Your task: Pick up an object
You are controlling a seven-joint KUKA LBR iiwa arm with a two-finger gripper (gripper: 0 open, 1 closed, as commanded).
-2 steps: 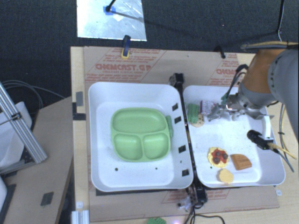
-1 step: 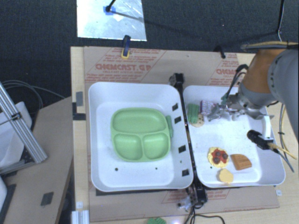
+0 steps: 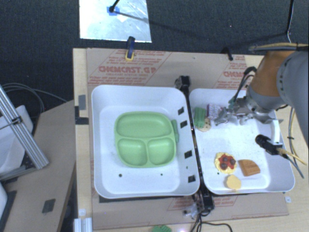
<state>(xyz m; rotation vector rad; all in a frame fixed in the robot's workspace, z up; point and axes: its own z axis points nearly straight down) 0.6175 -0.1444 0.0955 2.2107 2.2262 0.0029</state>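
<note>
My gripper (image 3: 221, 116) sits low in the upper part of the right bin (image 3: 275, 144), reaching in from the right. Its tip is right beside a small purple and white packet (image 3: 212, 110); whether they touch is unclear. Just left of the packet lies a green toy (image 3: 199, 114), with a pale round cookie-like piece (image 3: 206, 125) under it. Near the bin's front lie a small pizza toy with red dots (image 3: 225, 162), a brown toast slice (image 3: 249, 167) and a yellow round piece (image 3: 233, 182).
The left bin (image 3: 104, 110) holds a green divided plate (image 3: 145, 138). A black clip and cable (image 3: 268, 145) hang from the arm over the right bin's right side. Black clamps (image 3: 186, 124) line the divide between the bins.
</note>
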